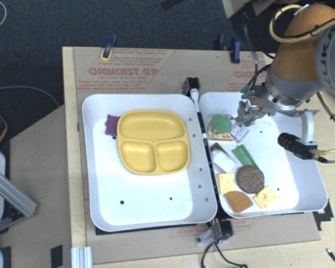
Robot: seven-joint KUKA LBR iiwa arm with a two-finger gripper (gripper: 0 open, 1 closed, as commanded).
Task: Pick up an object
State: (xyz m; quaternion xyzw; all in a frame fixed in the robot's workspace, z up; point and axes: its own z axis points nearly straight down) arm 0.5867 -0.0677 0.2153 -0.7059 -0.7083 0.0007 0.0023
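Note:
My gripper [243, 120] hangs over the upper left part of the right bin [301, 177], at the end of the grey arm with its orange band. Right under its tip lies a small pink-and-white checkered piece [239, 133]; whether it is gripped I cannot tell. A green-topped toast slice [219, 124] lies just left of the gripper. Further down the bin are a brown-and-white bar [220, 154], a green pickle strip [244, 154], a round brown patty [250, 178], a yellow cheese square [226, 182], an orange toast piece [238, 201] and a holed cheese wedge [264, 197].
The left bin [100, 166] holds a yellow divided plate [153, 141] with a purple piece [111, 125] at its left edge. A black ridge [204, 144] separates the bins. A black cylinder [293, 144] on the arm hangs over the right bin's right side.

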